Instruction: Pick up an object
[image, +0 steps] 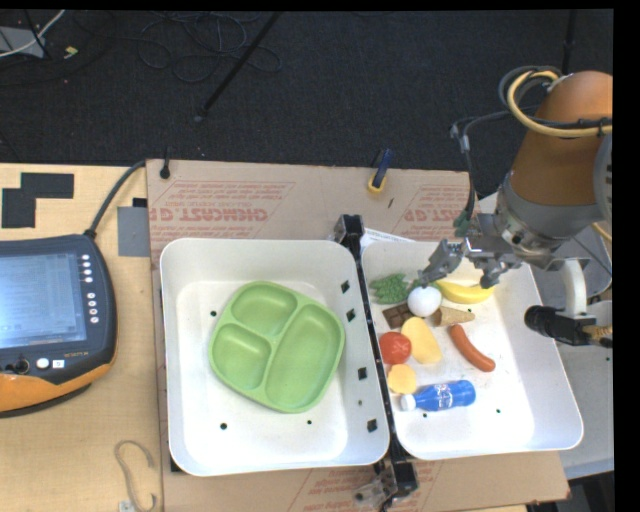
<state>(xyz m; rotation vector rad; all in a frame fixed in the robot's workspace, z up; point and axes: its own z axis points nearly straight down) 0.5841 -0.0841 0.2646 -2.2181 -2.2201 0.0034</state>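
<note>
End effector (468, 262) open over banana (466, 291); nothing held. Banana looks light, stiff, smooth plastic; grip across its middle.

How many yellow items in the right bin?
3: a banana at the far side under the claw, a yellow piece mid-pile beside the tomato, and a smaller one below it. More may be hidden underneath.

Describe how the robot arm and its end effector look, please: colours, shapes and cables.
The arm is grey and rounded, with a wide orange band near its top. A yellowish cable loops beside the band, and a thin dark cable runs down its left side. The end effector is grey metal with two slim, dark-tipped fingers.
</note>
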